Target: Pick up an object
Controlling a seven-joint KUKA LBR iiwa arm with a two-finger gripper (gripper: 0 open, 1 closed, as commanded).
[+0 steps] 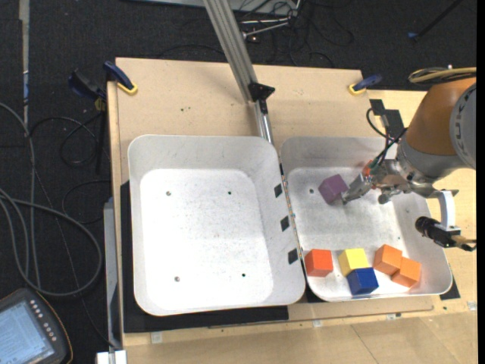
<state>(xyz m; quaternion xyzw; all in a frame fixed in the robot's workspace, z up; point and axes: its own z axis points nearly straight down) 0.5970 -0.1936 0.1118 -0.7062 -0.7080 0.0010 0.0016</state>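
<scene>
The pincer (355, 194) sits low in the right bin (303, 158), its dark fingers reaching leftward to the right side of a purple block (331, 188). A fingertip looks to be touching or just beside the block's lower right edge, but the block is not seen between the fingers, and whether they are spread or closed cannot be told from this angle. The purple block rests tilted on the bin floor in the upper middle part of that bin, apart from the other pieces.

Behind the pincer the grey wrist leads right to the arm (443, 131) with its orange band, which comes in over the bin's right rim.

Along the near edge of the same bin lies a row of blocks: an orange cube (319, 262) at the left, a yellow cube (352, 259) just beside it, a blue cube (363, 280) touching the yellow one at its lower right, and two orange blocks (397, 265) pressed together toward the right corner.

The left bin (151, 158) lies alongside, its right rim overlapping the other's left rim. Both bins rest on the pale wooden desk (189, 97), whose far corners carry yellow and blue clamps (121, 78). A metal pole (231, 36) slants in from the top to the desk between the bins.
</scene>
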